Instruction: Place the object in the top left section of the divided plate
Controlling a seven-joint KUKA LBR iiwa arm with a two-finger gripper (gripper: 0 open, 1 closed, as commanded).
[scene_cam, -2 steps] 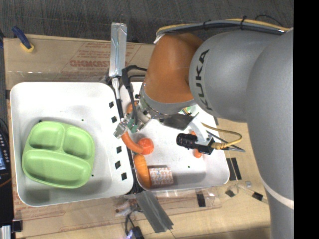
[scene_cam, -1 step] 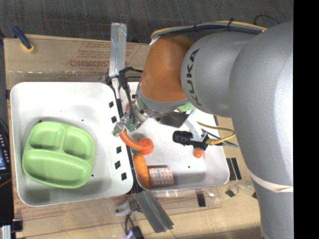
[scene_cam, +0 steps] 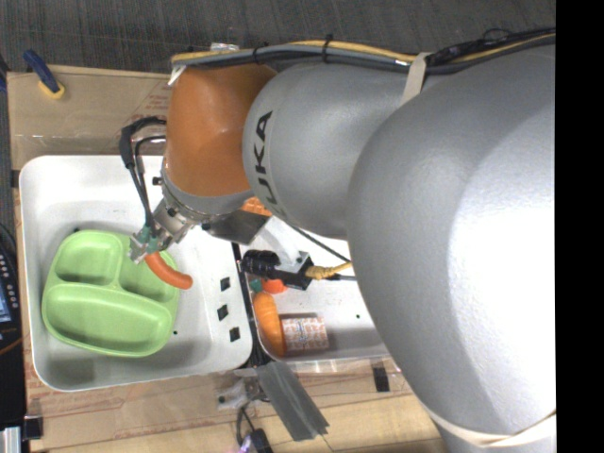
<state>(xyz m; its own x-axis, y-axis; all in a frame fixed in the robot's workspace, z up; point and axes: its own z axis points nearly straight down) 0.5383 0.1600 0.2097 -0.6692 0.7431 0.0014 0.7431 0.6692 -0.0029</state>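
Orange sausage-shaped object (scene_cam: 170,272) sat clamped in the gripper (scene_cam: 148,247), hanging over the green divided plate (scene_cam: 104,295) in the left bin (scene_cam: 57,182).

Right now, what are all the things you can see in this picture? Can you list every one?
Divided plate: one, light green, in the left bin.
Sausage-shaped toy: one, orange-red, at the plate's right edge, right under the gripper's tip; I can't tell if it is being held.
Bins: two, white, side by side; left bin, right bin.
Can or jar with a label: one, lying in the right bin.
Orange object: one, beside the can in the right bin; hard to tell what it is.
Blue and yellow clip: one, on the bench's far left corner.
Gripper: one, above the plate's right side.
Arm: one, grey with an orange band, reaching in from the right.
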